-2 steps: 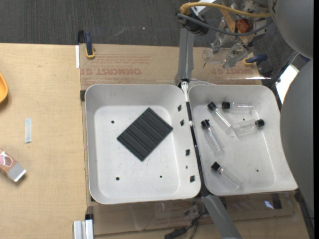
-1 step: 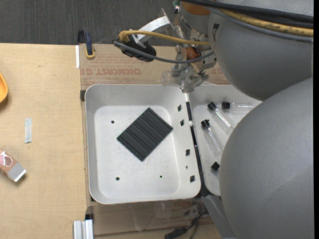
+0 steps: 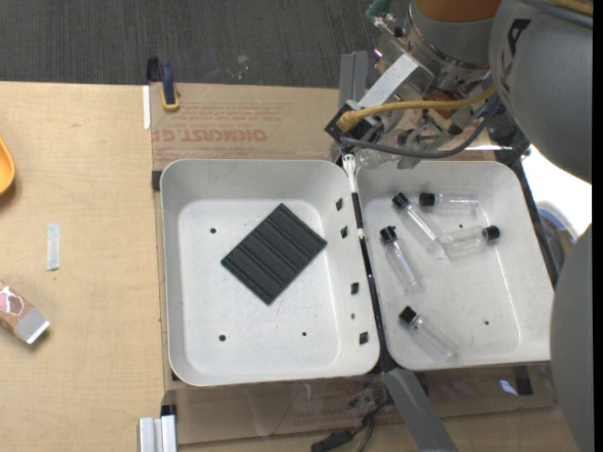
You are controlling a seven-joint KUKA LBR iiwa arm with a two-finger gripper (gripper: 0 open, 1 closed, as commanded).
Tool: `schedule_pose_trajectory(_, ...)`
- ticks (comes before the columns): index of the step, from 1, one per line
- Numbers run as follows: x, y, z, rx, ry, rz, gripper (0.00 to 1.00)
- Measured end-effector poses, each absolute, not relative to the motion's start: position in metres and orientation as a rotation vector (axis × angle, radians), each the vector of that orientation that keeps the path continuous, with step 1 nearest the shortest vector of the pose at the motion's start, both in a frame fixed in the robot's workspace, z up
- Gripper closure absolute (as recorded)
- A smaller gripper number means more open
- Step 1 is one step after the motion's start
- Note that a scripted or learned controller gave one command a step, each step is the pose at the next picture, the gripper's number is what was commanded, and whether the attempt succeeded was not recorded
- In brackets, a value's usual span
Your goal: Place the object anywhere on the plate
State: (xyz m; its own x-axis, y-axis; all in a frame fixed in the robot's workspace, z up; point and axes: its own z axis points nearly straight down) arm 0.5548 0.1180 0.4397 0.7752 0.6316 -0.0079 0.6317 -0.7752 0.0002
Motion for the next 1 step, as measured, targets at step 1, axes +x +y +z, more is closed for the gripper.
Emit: schedule_pose_trajectory(1,0.5034,0.0802,0.4403,2.663,1.665,-0.011,1.00)
